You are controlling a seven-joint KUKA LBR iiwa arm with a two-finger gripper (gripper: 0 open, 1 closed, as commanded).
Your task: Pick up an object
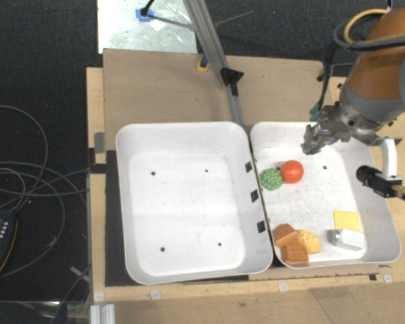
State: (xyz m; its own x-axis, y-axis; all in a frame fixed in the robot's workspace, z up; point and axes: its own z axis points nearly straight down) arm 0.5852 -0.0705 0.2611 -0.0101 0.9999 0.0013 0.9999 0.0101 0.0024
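In the right bin [371, 248] lie a red ball [292, 171], a green bumpy ball [271, 179] touching its left side, brown waffle-like pieces [293, 243] at the front left, a yellow block [347, 220] and a small grey-white object [344, 238] at the front right. My gripper [315, 140] hangs over the back of the right bin, up and to the right of the red ball, apart from it. Nothing shows between its fingers.
The left bin [131, 181] sits beside the right one, with black clips [254, 195] along the shared edge. A grey tripod pole [209, 39] slants across the back. A black cylinder [372, 177] juts from the arm over the right bin's right side. Cables lie on the floor at left.
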